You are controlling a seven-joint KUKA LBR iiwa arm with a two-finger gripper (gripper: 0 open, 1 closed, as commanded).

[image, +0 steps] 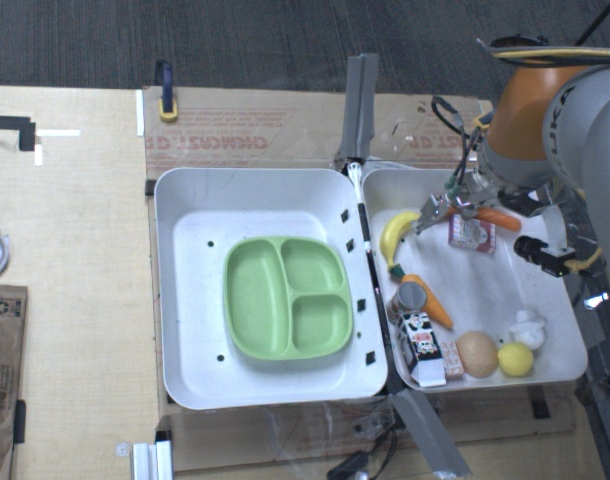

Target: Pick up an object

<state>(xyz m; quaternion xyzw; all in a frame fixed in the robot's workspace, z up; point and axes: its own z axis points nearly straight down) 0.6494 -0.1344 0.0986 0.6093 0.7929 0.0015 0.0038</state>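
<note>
Arm's parked over the far side of the right bin (pixel 545 373), gripper (pixel 463 208) low by the banana (pixel 395 234) and a small packet (pixel 471 232). Can't tell what it's gripping, if anything. Probably going for the packet since it's closest. Green tray (pixel 288 297) sits alone in the left bin (pixel 185 268).

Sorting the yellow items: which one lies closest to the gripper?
The curved yellow banana, just left of the gripper; the round yellow lemon sits by the right bin's near edge.

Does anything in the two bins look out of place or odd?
Nothing looks spilled or damaged. The green plate lies flat in the left bin; the banana, carrot and lemon lie loosely in the right bin.
</note>
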